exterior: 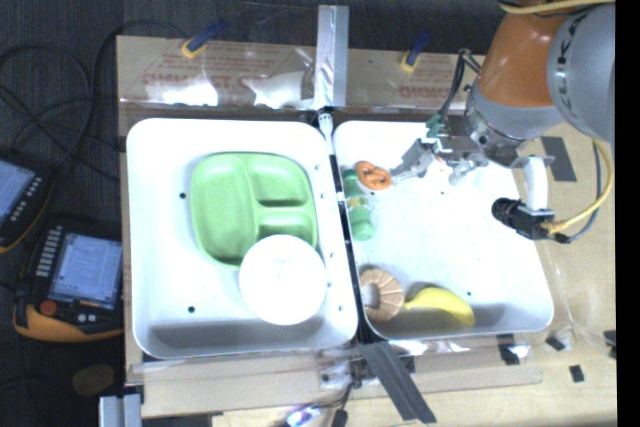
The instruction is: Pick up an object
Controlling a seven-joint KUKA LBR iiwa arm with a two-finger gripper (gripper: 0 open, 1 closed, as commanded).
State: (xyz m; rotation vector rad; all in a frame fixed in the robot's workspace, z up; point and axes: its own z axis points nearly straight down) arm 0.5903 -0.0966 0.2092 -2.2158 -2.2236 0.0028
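The nearest thing to the gripper [432,160] was a small orange piece [374,176] lying at the left side of the right bin [500,300], close against the divider [335,215]. Just beside and below it lay a green bottle [357,205], running along that same wall; the two looked to be touching, though the view was too coarse to be sure. Nothing sat between the fingers, which stood spread, one tip pointing toward the orange piece and stopping just short of it.

Judging from this, the step in hand was the approach: no object was held yet. The next move would call for bringing the fingers over the orange piece, straddling it, then closing and lifting. The wall beside it would leave little room for a finger on that side, and the bottle crowded it from below, so a grasp along the free axis seemed the better bet.

Further out, a tan round thing [381,293] and a banana [440,305] lay together along the near edge of the right bin, well apart from the gripper. The middle of that bin was bare white floor, giving the arm open room to come in from the right. In the left bin [160,215] a green tray [245,200] lay with a white bowl [283,278] overlapping its near corner.
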